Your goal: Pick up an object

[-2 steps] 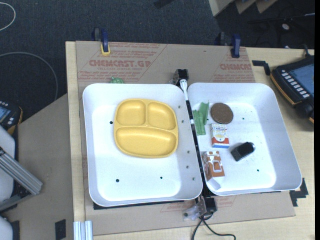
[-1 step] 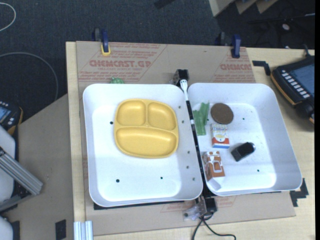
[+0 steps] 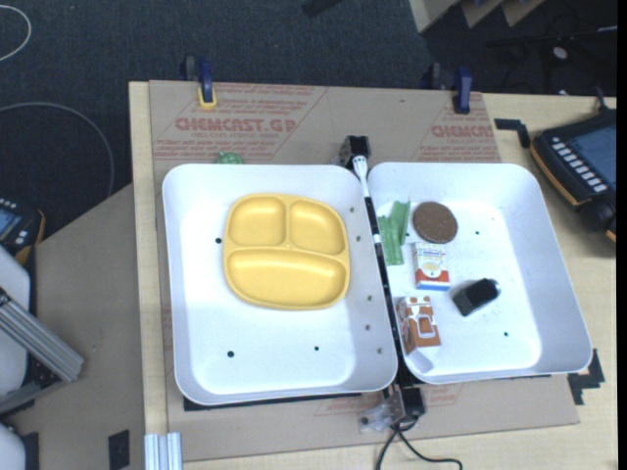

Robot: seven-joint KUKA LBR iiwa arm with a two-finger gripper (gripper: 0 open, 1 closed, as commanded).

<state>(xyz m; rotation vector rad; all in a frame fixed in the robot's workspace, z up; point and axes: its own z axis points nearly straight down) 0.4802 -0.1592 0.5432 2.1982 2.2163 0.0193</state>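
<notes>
In the right shallow white plastic bin (image 3: 509,346) lay all the small pickable things: a flat green packet (image 3: 395,230) against the inner wall, a round brown disc (image 3: 435,222) just beside it, a small red-and-white carton (image 3: 431,266) below those, an orange-brown printed packet (image 3: 419,322) near the front corner, and a black rectangular block (image 3: 475,296) tilted toward the middle. The left shallow white plastic bin (image 3: 196,351) held a yellow three-compartment plastic plate (image 3: 287,251). Nothing had been lifted, so by my judgement the whole pick was left to do, and the state of the jaws could not be told. The black block looked the easiest target, with bare floor on its right and front. The green packet and orange-brown packet hugged the bin wall, leaving little finger room there.
</notes>
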